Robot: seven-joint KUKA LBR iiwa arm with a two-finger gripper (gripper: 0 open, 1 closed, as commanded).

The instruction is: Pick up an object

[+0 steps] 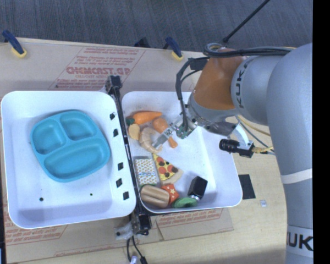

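The carrot (147, 116) lies near the top of the right bin (223, 172), long axis running left to right, its green end toward the divider. The gripper (166, 138) is down among the toy food just below it, fingers slightly apart over a pale piece (148, 138); nothing is clearly clamped between them.

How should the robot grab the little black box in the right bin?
Judging by its pose, take the black box across its two long sides, coming straight down from above. It lies apart from the pizza slice, with bare bin floor beside it, so there seems to be room for the end effector.
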